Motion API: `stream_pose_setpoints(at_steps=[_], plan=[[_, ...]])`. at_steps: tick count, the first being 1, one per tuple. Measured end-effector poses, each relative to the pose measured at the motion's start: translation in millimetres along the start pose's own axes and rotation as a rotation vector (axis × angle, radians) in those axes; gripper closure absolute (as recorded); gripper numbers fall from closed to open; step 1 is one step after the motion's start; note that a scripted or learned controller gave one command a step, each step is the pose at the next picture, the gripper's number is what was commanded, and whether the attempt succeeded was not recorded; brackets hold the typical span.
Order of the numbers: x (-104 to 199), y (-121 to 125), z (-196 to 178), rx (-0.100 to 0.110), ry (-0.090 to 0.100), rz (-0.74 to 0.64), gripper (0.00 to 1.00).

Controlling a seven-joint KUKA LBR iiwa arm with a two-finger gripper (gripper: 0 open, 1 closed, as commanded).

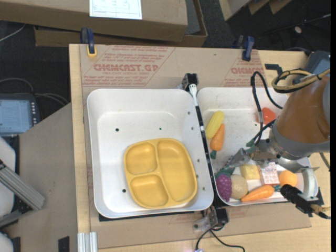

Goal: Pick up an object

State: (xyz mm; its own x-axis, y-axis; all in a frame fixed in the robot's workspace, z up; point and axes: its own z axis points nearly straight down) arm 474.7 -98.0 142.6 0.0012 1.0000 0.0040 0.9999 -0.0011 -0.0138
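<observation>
Toward three o'clock of the table [131,62], the grey arm with its orange band [307,114] reaches down over the right bin [231,96]. Its tool [242,156] hangs low at the centre of that bin, just above the toy food. Whether it is spread or closed, and whether it has anything in its grip, I cannot tell, since the wrist hides most of it.

Toys lie crowded in the right bin. At its eleven o'clock a yellow corn cob [214,123] rests against the dividing wall, with a small orange carrot [218,138] touching it just below. At six o'clock sit purple grapes [223,185], a beige round piece [239,186] and a larger carrot [257,193], all close together. A pale yellow block [251,171] lies just beside the tool, and an orange ball [287,178] sits toward four o'clock. A red-orange piece [268,114] peeks out near the arm at one o'clock.

At six o'clock of the left bin [105,109] lies a yellow divided plate [160,171].
</observation>
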Motion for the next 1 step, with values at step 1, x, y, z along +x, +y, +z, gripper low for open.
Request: stream_pose_setpoints(at_steps=[1], plan=[[-60.7, 47.4, -86.9, -0.026, -0.011, 0.002, 0.0]])
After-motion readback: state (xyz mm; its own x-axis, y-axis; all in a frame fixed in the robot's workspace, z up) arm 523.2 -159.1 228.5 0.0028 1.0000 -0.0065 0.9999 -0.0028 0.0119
